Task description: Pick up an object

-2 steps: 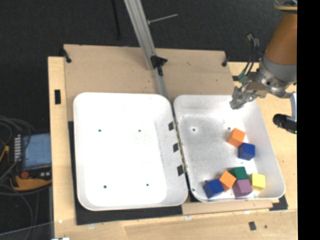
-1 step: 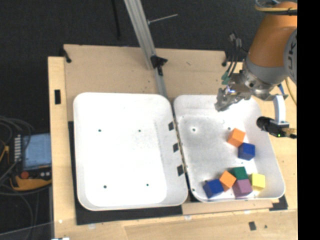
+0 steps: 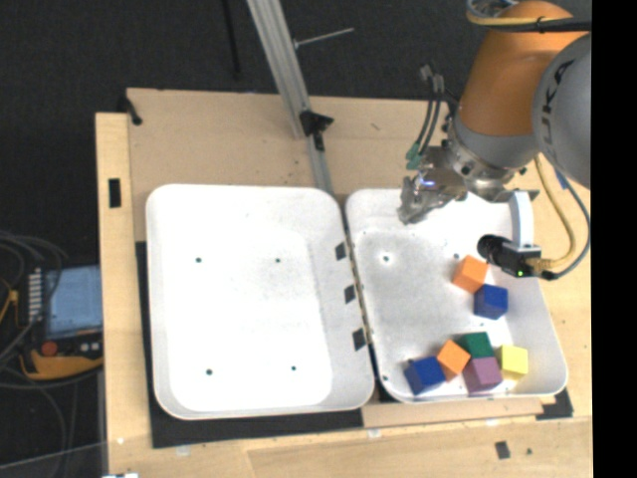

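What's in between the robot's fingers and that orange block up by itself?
Nothing: the camera view shows just bare white bin floor between the gripper and the orange block.

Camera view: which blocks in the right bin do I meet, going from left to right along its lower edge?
Blue block → orange block → purple block → yellow block. The green block sits above the orange and purple ones, so I leave it out.
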